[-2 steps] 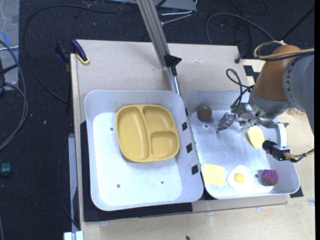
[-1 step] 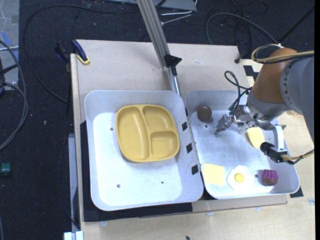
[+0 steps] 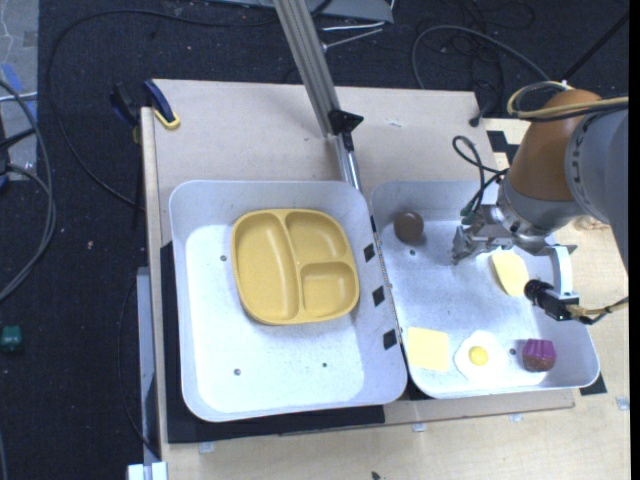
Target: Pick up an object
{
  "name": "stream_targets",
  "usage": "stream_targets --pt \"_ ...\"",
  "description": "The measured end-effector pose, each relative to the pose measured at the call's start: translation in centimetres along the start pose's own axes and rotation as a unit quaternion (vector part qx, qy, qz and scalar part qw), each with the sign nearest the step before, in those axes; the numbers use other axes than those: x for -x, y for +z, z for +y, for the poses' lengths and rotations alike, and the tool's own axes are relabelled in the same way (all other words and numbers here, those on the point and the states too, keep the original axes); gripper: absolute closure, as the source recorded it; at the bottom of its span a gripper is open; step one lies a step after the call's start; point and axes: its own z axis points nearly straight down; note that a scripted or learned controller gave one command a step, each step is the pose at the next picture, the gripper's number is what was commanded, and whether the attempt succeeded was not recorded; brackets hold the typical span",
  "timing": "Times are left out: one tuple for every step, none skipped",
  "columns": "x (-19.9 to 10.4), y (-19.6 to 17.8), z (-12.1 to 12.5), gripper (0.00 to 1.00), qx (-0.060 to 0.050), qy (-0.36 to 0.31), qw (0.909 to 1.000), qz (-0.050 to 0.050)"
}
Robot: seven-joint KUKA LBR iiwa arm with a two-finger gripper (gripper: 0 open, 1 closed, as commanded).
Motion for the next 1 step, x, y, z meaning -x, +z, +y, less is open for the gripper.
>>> stream_targets --pt "-0.48 -6.24 -0.13 1.0 0.002 -0.002 1.0 0.0"
